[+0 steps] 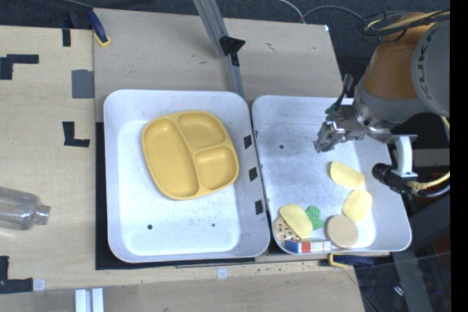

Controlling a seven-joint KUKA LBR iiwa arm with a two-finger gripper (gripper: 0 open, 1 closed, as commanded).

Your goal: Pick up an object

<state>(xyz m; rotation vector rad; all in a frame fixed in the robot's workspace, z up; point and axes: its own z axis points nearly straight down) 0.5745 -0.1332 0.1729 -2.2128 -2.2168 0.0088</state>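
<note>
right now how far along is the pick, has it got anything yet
Nothing looks picked yet: the gripper is low over the right bin with nothing visible between its fingers. The nearest yellow piece lies just below it in the camera view, apart from it. Grasping and lifting an object are left.

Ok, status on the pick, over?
Gripper above right bin, nothing between fingers. Nearest yellow piece lying just below it. Nothing in the way.
</note>
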